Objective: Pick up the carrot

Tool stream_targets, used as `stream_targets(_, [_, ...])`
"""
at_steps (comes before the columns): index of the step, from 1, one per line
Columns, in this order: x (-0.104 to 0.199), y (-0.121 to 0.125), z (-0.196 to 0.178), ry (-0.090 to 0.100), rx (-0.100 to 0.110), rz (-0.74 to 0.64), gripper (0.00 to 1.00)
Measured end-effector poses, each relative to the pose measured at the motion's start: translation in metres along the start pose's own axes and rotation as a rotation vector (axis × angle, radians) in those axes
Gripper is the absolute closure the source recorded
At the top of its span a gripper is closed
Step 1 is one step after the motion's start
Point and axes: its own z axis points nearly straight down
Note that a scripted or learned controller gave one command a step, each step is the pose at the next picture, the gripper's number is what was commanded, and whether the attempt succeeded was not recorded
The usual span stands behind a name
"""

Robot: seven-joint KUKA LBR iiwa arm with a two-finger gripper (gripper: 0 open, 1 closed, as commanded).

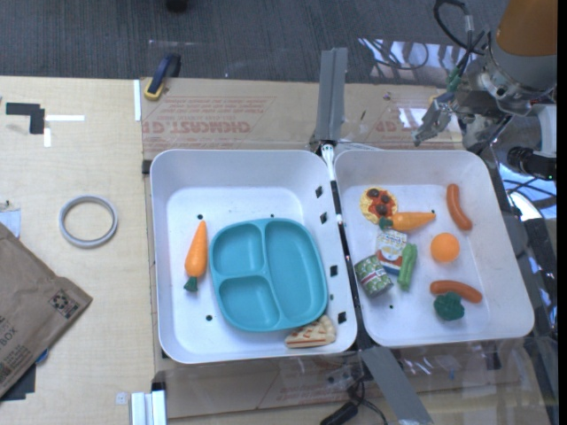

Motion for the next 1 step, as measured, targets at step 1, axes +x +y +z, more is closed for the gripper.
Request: stream_targets(1, [-0.0521, -0.0043, 0.1301, -0.001, -0.001, 0.110, 0.00])
